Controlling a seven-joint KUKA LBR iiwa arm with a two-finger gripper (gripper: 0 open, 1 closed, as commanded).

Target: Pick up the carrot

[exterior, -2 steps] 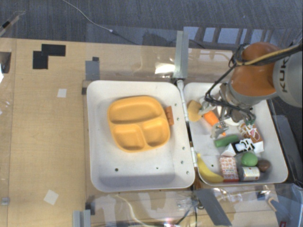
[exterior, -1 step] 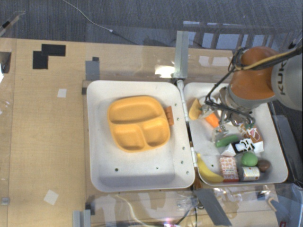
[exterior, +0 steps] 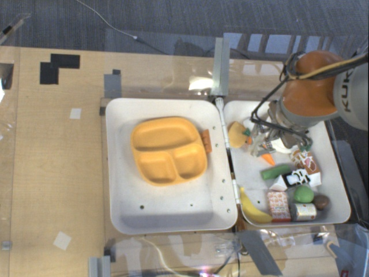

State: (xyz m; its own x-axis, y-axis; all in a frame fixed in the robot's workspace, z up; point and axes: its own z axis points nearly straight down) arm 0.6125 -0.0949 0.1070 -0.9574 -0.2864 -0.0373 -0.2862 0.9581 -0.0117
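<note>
Gripper (exterior: 266, 146) down in right bin (exterior: 337, 172) over carrot (exterior: 266, 159) (grip state unclear); next: close, lift.

**A robotics lab, by the look of it**

A pale wooden worktop (exterior: 52, 172) under clear sheeting, black marker shapes (exterior: 57, 67) at the frame's upper left, a loose cable (exterior: 98, 13) across grey carpet, metal brackets (exterior: 221, 62) clamping two white bins (exterior: 167, 218).
</note>
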